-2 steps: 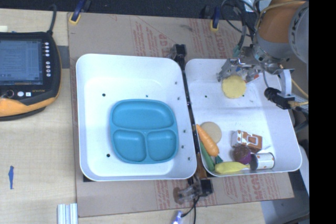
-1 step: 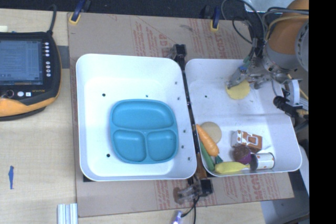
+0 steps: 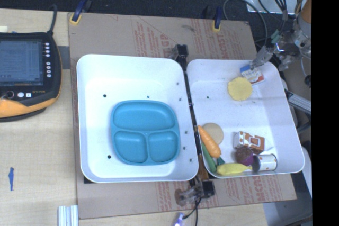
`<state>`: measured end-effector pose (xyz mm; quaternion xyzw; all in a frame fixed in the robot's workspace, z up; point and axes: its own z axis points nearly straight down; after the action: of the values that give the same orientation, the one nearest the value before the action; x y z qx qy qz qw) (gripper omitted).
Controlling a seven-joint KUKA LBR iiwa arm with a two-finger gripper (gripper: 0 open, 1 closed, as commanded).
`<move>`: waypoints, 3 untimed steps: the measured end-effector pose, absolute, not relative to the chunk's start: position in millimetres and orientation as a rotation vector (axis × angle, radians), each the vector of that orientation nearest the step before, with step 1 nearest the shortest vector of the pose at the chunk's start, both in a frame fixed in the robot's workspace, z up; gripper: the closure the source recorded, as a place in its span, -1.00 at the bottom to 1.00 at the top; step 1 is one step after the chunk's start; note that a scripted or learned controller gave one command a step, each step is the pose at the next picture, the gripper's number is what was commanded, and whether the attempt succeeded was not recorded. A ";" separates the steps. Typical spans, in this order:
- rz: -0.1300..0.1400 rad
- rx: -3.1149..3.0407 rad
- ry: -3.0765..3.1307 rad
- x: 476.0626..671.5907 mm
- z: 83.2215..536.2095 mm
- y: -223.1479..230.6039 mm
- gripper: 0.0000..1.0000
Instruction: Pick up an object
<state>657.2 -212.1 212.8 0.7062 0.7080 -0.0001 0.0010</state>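
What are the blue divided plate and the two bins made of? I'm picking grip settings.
Blue divided plate: likely moulded plastic, smooth matte, with soft rounded compartment walls. Left bin and right bin: probably thin glossy white plastic, judging by their rounded rims and faint sheen.

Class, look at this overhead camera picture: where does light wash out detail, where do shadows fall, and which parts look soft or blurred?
Camera view: the left bin is bright enough to lose surface detail; the blue tray casts a soft shadow inside it; the end effector at the right bin's far corner looks blurred; the toys by the carrot are small and soft.
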 end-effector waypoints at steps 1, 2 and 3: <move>-0.004 2.218 2.228 656.7 221.5 -212.1 1.00; -0.004 2.218 2.228 656.6 221.4 -212.1 -1.00; -0.008 2.218 2.232 655.3 90.2 -148.5 -1.00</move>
<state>655.3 -148.5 90.2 0.7049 0.7093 -0.0026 -0.0024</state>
